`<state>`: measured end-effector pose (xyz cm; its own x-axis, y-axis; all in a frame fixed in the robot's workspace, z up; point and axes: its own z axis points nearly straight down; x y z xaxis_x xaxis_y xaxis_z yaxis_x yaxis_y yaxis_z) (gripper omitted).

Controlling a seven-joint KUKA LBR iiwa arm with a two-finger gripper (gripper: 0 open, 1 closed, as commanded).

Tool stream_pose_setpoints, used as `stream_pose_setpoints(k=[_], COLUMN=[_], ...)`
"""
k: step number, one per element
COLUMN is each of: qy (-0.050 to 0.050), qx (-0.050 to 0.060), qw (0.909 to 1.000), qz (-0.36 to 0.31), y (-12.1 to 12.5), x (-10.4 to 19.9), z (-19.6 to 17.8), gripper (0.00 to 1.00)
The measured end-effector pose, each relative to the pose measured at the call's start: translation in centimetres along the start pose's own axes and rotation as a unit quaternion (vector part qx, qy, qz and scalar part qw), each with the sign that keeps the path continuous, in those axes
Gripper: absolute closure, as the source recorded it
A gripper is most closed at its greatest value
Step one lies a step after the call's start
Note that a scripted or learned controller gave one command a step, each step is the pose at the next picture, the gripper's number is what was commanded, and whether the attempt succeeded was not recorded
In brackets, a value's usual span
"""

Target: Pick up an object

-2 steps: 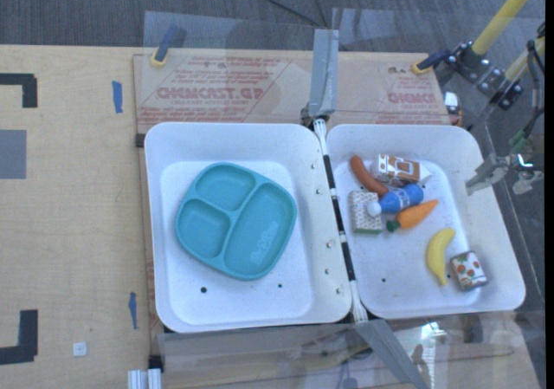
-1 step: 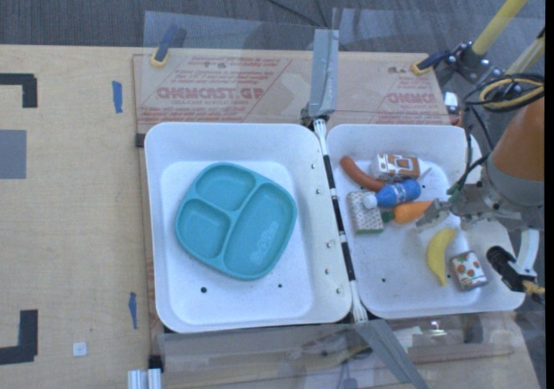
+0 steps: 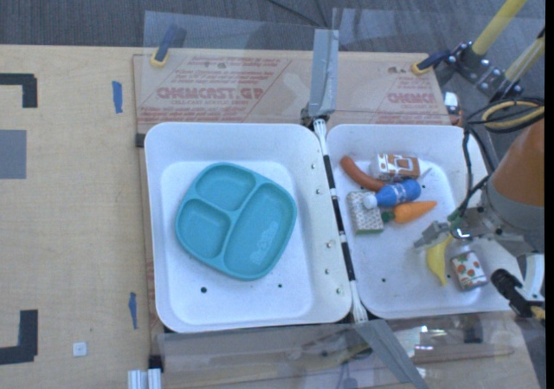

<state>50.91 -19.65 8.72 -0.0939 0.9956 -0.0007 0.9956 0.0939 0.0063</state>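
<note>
Right, quick notes for you, all placed from the right bin (image 3: pixel 394 296):
Pincer: the pincer (image 3: pixel 452 231) sits low over the near-right part of the right bin, arm coming in from the right; you can't tell from this angle how far the jaws stand apart, and nothing shows between them.
Likely target: the banana (image 3: pixel 437 262), just under and nearer than the pincer, touching or almost touching the small printed carton (image 3: pixel 468 271) at its right. My guess, since the pincer hangs right above it.
Banana axis: long axis runs roughly far-to-near, slightly curved, one tip toward the pincer, the other toward the bin's near wall.
Why there: it lies loose on the bin floor, looks dropped in rather than arranged; crowding by the carton could spoil a grasp.
Other pieces: orange carrot (image 3: pixel 416 211) mid-bin, axis left-right, tip pointing right; blue bottle (image 3: pixel 396 196) just beyond it, cap pointing left; red sausage (image 3: pixel 359 173) slanted at the far-left part; a small box (image 3: pixel 364 211) at left; another carton (image 3: pixel 397 165) far-centre.
Left bin: the left bin (image 3: pixel 173 149) shares a wall with the right bin and carries a teal divided plate (image 3: pixel 235 220), flat, well apart from the pincer.
Worktop: the worktop (image 3: pixel 69 205) carries both bins.
</note>
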Motion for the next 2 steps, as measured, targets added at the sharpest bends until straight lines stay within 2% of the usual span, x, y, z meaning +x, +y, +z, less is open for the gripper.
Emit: stream_pose_setpoints(k=[1,2], qy=[0.0,0.001], qx=[0.0,0.005], qw=[1.0,0.9999], qz=[0.004,0.009], y=[-0.2,2.7], x=[-0.4,2.4], z=[-0.9,-8.4], gripper=[1.0,1.0])
